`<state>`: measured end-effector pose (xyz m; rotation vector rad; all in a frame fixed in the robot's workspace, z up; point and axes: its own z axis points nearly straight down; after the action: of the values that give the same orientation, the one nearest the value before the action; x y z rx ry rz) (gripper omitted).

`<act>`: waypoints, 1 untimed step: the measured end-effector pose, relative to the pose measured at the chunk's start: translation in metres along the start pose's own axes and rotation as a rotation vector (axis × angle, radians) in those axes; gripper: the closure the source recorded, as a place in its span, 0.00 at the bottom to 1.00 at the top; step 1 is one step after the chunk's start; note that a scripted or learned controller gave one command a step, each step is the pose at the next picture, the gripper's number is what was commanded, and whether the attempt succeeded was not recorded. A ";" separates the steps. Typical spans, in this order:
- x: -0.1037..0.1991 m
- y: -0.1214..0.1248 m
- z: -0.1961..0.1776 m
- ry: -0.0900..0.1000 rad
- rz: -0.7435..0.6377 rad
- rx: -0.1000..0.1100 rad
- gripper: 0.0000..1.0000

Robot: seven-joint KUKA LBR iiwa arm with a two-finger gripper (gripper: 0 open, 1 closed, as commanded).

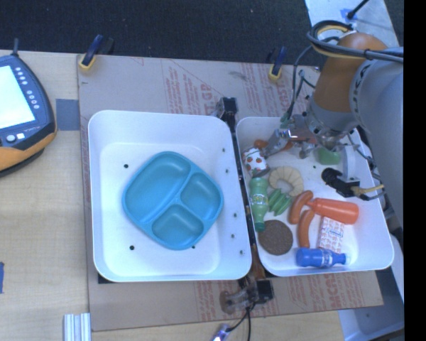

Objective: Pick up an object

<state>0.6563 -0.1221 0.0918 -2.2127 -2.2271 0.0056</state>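
Pincer [298, 142], grip state unclear, low over right bin's [378, 251] far end, just beyond croissant [287, 178].

One fixed camera looks down at a slant on both bins [99, 190], the gripper [298, 139] at right.
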 end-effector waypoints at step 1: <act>0.021 0.000 -0.002 -0.012 0.006 -0.003 0.00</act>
<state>0.6562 -0.1013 0.0940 -2.2268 -2.2278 0.0162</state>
